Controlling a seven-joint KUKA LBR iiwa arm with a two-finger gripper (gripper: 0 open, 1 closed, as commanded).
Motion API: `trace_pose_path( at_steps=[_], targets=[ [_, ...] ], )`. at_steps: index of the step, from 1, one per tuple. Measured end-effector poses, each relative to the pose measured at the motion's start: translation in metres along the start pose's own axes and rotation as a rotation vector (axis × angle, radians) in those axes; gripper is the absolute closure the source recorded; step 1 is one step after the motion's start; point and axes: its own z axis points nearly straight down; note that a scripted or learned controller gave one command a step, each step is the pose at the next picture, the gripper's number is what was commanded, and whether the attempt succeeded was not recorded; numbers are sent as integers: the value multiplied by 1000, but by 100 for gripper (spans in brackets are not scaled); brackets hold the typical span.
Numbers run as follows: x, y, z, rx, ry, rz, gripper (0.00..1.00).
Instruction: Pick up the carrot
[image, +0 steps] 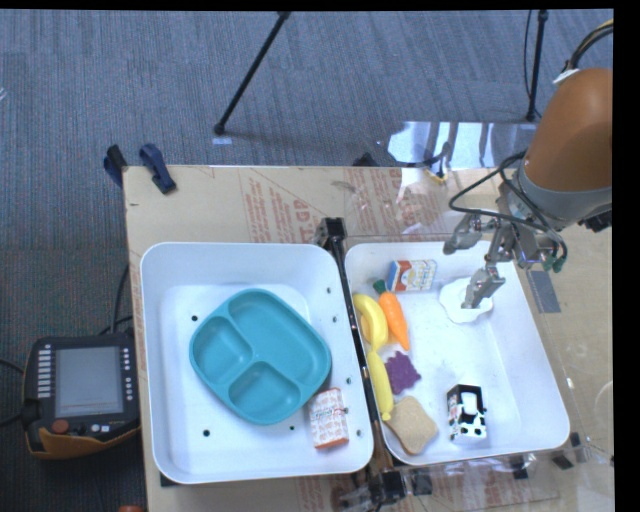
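Carrot position: the small orange plastic carrot (396, 318) lies in the right white bin (520, 340), at centre-right of the frame, near that bin's left wall. It touches the yellow rounded plastic fruit (372, 320) on its left. The small orange-and-white carton (411, 275) sits just above it, and the purple grape cluster (403, 372) lies below it.

Gripper position: the two-finger gripper (483, 291) hangs over the upper part of the right bin, above a flat white disc (463, 306), to the right of the carrot and apart from it. Jaw state: released, with nothing between the fingers.

Other contents: a yellow banana (381, 384), a tan bread slice (412, 424) and a black-and-white cow-patterned box (467, 414) occupy the lower part of the right bin. The left white bin (170, 330) holds a teal compartment tray (260, 355) and a small printed snack packet (327, 418).
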Motion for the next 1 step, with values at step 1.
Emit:
trace_pose_path(
  at_steps=[1],
  targets=[
    [9,23,138,-3,5,-100,0]
  ],
)
